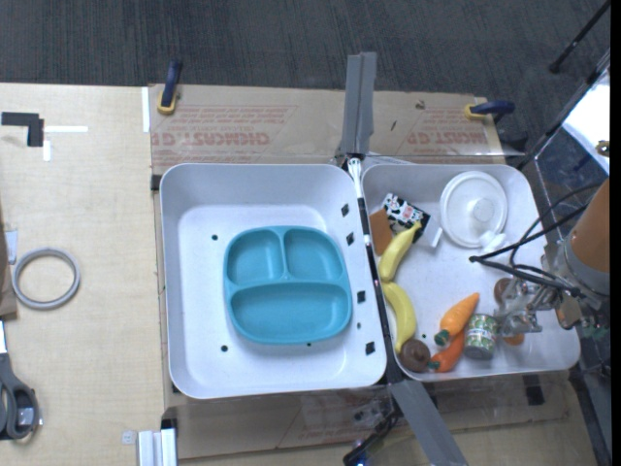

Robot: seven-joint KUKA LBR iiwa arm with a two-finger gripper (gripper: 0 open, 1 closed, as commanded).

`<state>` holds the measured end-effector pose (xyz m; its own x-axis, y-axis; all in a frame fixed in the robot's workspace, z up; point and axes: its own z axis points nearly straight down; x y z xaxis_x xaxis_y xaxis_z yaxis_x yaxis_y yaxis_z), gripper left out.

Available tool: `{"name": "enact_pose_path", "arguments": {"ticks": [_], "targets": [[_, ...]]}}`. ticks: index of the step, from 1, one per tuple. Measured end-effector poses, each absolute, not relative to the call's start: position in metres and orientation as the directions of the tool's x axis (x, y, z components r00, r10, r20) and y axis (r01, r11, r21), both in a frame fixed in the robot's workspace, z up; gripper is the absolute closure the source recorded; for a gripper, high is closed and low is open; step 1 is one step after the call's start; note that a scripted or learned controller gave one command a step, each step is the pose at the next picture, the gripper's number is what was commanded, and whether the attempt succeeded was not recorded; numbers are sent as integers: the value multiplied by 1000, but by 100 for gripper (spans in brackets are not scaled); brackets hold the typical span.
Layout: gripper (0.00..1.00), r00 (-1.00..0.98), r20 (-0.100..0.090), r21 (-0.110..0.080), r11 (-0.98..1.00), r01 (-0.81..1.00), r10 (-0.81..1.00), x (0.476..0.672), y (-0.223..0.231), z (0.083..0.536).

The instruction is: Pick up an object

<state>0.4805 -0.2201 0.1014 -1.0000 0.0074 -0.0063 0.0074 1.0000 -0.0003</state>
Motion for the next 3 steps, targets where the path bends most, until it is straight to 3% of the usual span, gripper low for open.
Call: {"name": "enact_pose_path", "arguments": {"ticks": [1,2,3], "targets": [[100,-980,-4,0,980,198,198,479,-178,130],[100,-956,-2,1,956,292,292,506,-149,105],[100,-827,-3,0,827,-562,-562,496,-135,92]]}}
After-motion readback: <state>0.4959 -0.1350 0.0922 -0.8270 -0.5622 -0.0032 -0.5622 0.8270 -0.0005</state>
